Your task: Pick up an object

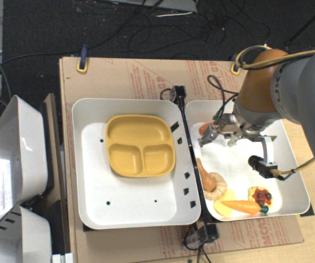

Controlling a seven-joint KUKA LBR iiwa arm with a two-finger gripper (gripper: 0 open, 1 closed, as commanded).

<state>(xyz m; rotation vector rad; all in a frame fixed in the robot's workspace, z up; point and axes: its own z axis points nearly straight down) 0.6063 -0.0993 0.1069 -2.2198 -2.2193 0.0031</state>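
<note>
— Camera view: where is the claw (pixel 218 135) placed?
— At the upper left of the right bin (pixel 297 193); its opening cannot be told. The toy food (pixel 239 206) is heaped at the lower right of the frame.
— What could be missed?
— A grasp could be closed on bare floor, the heap being well apart.

Grey arm (pixel 302 86), orange band (pixel 258 86), metallic gripper (pixel 223 136), black cables, yellow hose
</note>
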